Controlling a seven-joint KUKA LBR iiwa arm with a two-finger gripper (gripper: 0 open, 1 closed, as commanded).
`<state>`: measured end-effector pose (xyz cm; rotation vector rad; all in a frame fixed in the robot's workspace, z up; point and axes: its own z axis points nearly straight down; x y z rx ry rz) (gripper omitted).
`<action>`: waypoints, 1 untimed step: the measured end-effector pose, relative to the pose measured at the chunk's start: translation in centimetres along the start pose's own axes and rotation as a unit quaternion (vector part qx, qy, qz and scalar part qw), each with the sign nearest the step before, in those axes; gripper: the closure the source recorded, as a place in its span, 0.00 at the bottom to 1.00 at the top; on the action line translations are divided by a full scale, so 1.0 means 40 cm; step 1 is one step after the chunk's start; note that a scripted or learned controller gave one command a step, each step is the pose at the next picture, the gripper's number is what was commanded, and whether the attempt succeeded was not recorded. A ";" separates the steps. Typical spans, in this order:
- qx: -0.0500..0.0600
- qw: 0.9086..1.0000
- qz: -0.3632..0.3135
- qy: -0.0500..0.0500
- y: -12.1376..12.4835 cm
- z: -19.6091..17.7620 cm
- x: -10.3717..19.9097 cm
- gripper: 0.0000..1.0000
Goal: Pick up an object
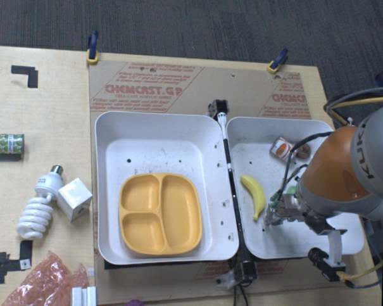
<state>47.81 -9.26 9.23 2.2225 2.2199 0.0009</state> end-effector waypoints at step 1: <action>0.000 1.000 0.000 0.000 -0.001 0.000 -0.006 0.00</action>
